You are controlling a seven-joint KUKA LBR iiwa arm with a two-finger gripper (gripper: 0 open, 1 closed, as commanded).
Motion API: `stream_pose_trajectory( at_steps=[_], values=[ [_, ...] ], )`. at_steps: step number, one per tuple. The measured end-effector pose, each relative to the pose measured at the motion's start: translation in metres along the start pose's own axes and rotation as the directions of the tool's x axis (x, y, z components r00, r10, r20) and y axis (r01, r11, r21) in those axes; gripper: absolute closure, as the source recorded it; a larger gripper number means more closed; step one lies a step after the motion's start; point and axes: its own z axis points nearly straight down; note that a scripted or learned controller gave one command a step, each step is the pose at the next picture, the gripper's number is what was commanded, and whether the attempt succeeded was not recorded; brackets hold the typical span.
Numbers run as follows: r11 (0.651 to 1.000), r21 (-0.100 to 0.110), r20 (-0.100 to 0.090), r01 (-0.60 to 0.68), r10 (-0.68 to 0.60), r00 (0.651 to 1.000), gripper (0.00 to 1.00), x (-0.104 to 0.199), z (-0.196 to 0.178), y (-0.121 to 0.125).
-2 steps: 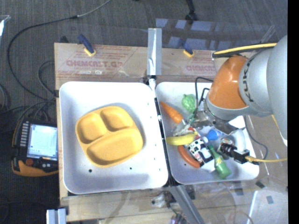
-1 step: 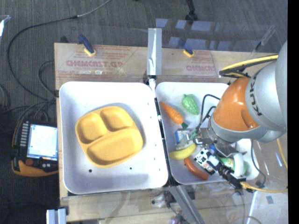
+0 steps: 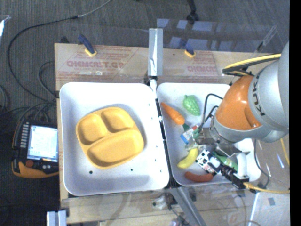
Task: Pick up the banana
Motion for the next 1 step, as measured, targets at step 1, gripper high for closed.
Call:
stream_pose_trajectory(
  at_steps=[1],
  values=[
    [0.994, 0.023, 0.004, -0.110, 0.110, 0.994, 1.00, 0.0223, -0.0812, 0.0594]
  ],
)
